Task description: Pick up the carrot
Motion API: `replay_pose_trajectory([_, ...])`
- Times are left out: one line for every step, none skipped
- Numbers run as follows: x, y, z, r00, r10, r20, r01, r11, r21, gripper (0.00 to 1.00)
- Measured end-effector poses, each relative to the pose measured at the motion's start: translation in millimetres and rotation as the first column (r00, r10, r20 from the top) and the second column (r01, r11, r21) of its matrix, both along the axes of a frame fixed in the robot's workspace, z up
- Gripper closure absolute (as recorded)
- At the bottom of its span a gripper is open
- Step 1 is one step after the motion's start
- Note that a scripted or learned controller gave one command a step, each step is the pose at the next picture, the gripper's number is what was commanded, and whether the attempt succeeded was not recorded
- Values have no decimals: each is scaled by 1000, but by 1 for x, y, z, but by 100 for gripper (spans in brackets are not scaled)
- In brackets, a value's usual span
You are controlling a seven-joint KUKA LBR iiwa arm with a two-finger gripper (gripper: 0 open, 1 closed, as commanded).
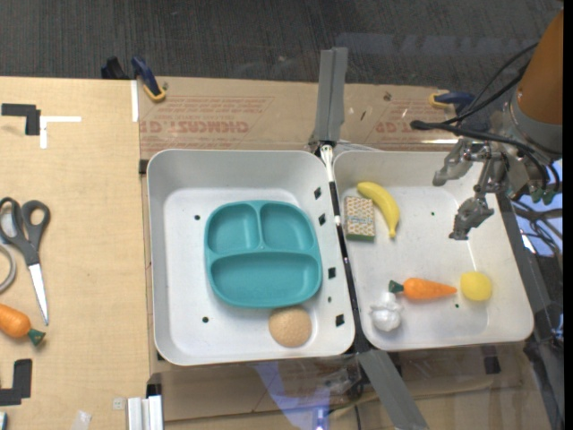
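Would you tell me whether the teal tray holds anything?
Empty: all three compartments of the teal tray show bare; the round bun lies beside it on the bin floor.

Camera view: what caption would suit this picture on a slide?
The claw hangs above the right bin, up and right of the carrot lying between a lemon and a white lump.

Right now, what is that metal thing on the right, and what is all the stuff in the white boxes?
That is a robot arm, and its gripper is its hand. It hangs above the right bin, holding nothing. One camera looks down from above. Under the gripper lie a carrot, which it should pick up, a lemon, a banana, a small patterned block and something small and white. The left bin has a teal plate and a tan ball. Scissors lie outside.
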State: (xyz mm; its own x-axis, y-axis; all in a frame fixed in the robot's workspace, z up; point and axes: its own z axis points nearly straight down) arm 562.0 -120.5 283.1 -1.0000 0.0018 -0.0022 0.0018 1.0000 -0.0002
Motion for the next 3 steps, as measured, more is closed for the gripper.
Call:
replay_pose_trajectory([-68, -30, -101, 995, -96, -1, 96, 995, 0, 0])
replay_pose_trajectory([-68, 15, -191, 1000, -26, -1, 26, 1000, 1, 0])
replay_pose_trajectory([-67, 15, -182, 1000, -23, 2, 23, 1000, -1, 100])
